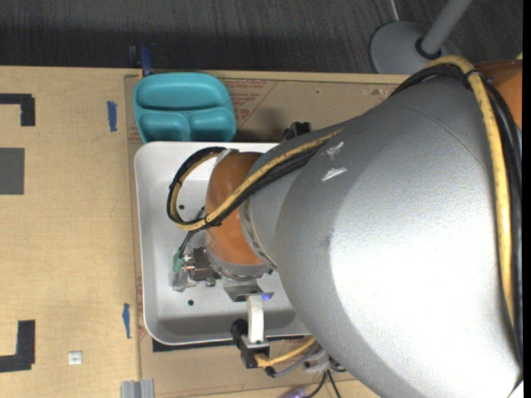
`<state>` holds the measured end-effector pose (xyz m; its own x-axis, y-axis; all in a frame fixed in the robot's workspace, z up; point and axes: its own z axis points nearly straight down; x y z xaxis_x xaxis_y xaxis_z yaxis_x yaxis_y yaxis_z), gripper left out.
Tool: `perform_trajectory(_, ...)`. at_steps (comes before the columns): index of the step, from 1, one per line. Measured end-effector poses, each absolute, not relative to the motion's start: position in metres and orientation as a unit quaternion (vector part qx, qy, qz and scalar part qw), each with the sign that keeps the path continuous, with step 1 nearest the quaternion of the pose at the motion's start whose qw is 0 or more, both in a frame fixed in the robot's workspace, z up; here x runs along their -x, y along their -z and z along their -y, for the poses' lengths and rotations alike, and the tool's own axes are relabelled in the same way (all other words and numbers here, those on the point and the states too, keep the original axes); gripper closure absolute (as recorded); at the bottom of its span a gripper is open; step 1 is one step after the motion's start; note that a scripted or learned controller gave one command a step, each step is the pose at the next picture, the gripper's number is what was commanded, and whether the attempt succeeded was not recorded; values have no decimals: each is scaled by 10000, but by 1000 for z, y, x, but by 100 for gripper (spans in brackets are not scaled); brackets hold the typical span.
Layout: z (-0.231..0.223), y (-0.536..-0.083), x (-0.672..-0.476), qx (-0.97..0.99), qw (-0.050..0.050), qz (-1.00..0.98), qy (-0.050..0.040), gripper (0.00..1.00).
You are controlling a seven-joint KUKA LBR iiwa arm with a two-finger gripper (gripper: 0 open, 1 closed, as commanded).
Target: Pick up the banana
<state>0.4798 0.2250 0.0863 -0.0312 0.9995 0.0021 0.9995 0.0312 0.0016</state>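
Pincer point(189, 270) sits low in the white bin point(153, 222), can't tell its state or see any banana, so it might grab nothing.

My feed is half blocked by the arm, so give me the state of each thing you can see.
Arm: reaching over the bin, covering most of it.
White bin: flat on the bench, left part showing.
Teal tray: upright behind the bin, outside it.
Gripper: low inside the bin.

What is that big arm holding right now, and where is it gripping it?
It cannot be told: the arm covers its own gripper down in the white bin, and no banana is in sight.
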Motion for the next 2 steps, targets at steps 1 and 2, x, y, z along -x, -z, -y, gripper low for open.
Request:
perform_trajectory(1,-227,-97,-480,6958,7,7183,31,100)
perform_trajectory(2,-227,-106,-480,6958,7,7182,31,100)
